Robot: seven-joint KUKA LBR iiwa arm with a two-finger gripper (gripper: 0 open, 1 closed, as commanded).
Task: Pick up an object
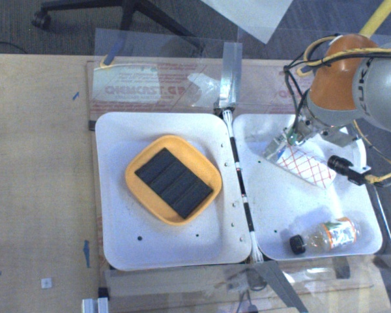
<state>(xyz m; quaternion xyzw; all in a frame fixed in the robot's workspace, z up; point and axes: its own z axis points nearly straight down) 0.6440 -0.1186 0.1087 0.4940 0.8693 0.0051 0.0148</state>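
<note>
The grey arm with the orange band (342,77) reached over the far right corner of the tabletop (39,175) and down into the right shallow white bin (280,207). Its tool (278,147) hung low over the far half of that bin, near the edge shared with the left bin. It sat at the upper left end of a flat white packet printed with a red lattice (309,167). The tool appeared to be touching that end, though the slanted view left it unclear. Whether the tool was released or clenched could not be told, and nothing could be seen grasped in it.

A clear plastic bottle with a black cap and an orange label (329,235) lay on its side along the near edge of the same bin, well apart from the tool. In the left shallow white bin (117,227) a yellow rounded square dish (150,204) sat near the middle, carrying a black ribbed pad (174,182).

The step in hand looked like the descent onto a chosen object, most likely the lattice packet. The next move would call for the tool to clench on the packet's raised end and then lift straight up. A thin, flat packet gives little to grip, so the hold would likely be poor and the packet could slip out on the way up.
</note>
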